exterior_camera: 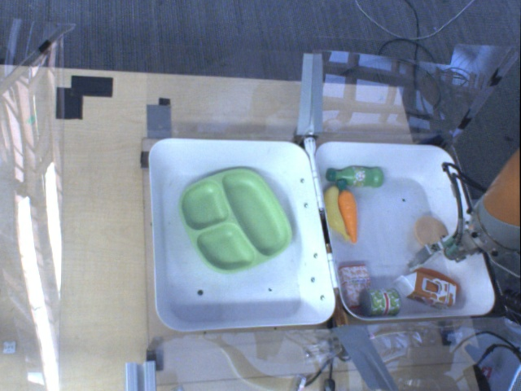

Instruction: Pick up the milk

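Milk carton (pixel 431 288) lies flat, long axis left-right, cap end leftward; jaws' state I cannot tell.

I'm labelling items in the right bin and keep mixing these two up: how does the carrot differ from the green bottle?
The carrot is orange and tapers to a point; the green bottle is green with a rounded body. The carrot runs lengthwise down the bin, beside a yellow banana, while the bottle lies crosswise above them near the bin's far wall. Both lie flat at the left side of the right bin, away from the gripper.
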`<state>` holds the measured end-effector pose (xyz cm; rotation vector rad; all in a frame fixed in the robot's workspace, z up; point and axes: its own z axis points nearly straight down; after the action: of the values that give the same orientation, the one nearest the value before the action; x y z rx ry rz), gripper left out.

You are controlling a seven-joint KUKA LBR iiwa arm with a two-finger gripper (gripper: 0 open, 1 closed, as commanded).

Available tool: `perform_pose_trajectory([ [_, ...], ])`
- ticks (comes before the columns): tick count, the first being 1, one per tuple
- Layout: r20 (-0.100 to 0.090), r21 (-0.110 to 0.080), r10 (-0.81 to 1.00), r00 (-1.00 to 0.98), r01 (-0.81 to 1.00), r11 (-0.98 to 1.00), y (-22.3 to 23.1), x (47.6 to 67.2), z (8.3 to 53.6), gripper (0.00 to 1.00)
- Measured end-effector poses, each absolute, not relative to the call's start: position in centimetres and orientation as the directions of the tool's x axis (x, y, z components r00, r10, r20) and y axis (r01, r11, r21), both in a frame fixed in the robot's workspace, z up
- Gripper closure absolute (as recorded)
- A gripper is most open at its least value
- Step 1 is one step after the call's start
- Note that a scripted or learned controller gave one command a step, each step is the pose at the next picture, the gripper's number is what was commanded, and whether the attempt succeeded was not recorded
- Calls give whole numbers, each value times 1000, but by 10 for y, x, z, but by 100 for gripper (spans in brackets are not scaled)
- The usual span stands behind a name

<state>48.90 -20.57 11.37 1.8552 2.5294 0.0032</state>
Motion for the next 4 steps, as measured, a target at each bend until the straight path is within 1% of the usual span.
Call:
perform_pose_trajectory([
  [1,-8,10,899,-438,899,438,-170,491,89,0],
  [2,-9,10,857,-515,857,515,-206,492,89,0],
  [3,-12,16,857,-515,857,515,-205,495,100,100],
  [4,-3,6,913,-408,913,408,-95,543,177,100],
])
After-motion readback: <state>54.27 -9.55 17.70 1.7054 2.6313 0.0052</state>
